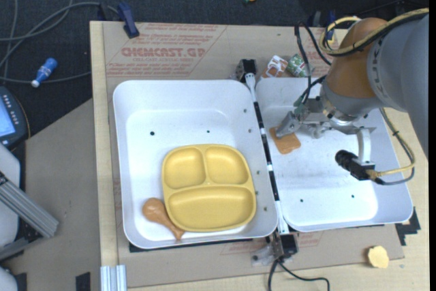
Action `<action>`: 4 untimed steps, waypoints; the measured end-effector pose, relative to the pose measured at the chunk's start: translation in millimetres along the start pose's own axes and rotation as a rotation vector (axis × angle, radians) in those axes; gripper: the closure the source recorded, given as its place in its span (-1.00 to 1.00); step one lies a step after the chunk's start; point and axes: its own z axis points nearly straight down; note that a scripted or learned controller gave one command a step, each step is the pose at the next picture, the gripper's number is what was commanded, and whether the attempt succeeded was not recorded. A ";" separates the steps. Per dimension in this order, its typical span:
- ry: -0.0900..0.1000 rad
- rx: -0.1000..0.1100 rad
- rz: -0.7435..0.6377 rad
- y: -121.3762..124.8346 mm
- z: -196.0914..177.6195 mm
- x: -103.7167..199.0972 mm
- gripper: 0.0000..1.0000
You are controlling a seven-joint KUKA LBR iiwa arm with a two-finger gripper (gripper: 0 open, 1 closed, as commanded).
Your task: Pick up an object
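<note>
A small tan, toast-like piece (287, 143) lies flat in the right bin (327, 204), close to its left wall. My gripper (300, 125) hangs just above and to the right of that piece, under the orange band of the arm (354, 71). Nothing shows as lifted with it. In the left bin (136, 119) sits a yellow divided plate (208, 187), with a tan toy drumstick (161, 215) against its lower left edge.
A black part on a cable (354, 165) hangs over the right bin, right of the gripper. Small wrappers (286, 66) lie on the bench behind that bin. A blue clamp (127, 18) sits at the board's back left, and a yellow scrap (377, 256) at front right.
</note>
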 end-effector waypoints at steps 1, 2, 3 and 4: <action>0.000 -0.001 -0.001 -10.6 0.0 -7.5 -1.00; -0.002 -0.006 -0.003 16.5 0.3 1.9 -1.00; -0.003 -0.009 -0.004 69.7 -0.1 5.5 -1.00; 0.000 -0.014 -0.008 39.0 -107.4 56.0 -1.00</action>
